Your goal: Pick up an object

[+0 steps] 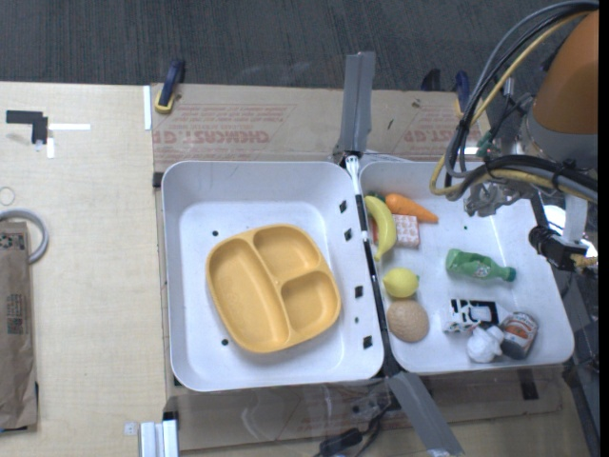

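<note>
The end effector (490, 198) hangs over the far part of the right bin (552, 346), near its far right corner, under a tangle of cables; whether it is open or closed I cannot tell. No object shows in it.

The nearest candidate is the green bottle (479, 267), lying on its side just toward the near edge from the end effector, its long axis running roughly left to right across the bin with the cap end toward the right wall. Picking it would likely mean a short move toward the near edge and a grasp across its narrow width.

The carrot (411, 207) lies to the left, near the far edge, beside the banana (381, 223) and a small pink box (406, 231) along the left wall. The lemon (401, 283) and a brown round fruit (408, 321) sit nearer along that wall. Small objects cluster in the near right corner. The left bin (186, 350) holds a yellow divided plate (273, 288).
</note>
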`<control>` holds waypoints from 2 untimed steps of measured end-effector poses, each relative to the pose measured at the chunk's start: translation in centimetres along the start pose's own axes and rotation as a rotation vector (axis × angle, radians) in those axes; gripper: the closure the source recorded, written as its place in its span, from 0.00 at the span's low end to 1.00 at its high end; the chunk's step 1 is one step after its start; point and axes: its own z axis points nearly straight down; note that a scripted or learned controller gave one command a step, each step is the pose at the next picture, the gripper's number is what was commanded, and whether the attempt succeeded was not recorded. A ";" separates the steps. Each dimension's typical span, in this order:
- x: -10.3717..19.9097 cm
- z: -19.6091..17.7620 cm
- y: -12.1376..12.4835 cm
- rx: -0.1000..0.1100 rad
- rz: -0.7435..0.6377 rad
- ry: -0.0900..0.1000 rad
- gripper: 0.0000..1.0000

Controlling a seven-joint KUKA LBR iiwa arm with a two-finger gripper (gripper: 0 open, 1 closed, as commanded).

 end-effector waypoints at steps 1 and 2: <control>-1.4 -0.8 0.9 -0.003 -0.264 0.000 1.00; 2.9 -0.7 0.4 -0.002 -0.324 0.001 1.00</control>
